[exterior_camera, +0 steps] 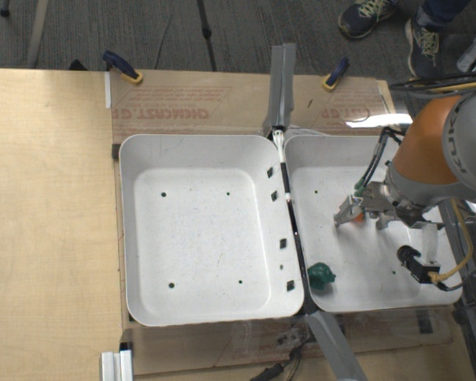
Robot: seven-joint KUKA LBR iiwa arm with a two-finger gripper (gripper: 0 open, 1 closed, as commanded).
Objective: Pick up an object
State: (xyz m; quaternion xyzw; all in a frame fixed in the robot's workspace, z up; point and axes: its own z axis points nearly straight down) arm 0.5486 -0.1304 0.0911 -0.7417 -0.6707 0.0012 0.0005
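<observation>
gripper (363,213) above right bin (333,296), finger spread unclear, nothing seen held | green object (320,275) near bin's front-left corner, roundish lump, no clear long axis

The arm (448,145) enters from the right edge of the frame, its orange band at the upper right. From there the wrist slants down and left. The gripper (351,213) sits right of centre, pointing left; nothing shows between its fingers, which look slightly parted.
</observation>
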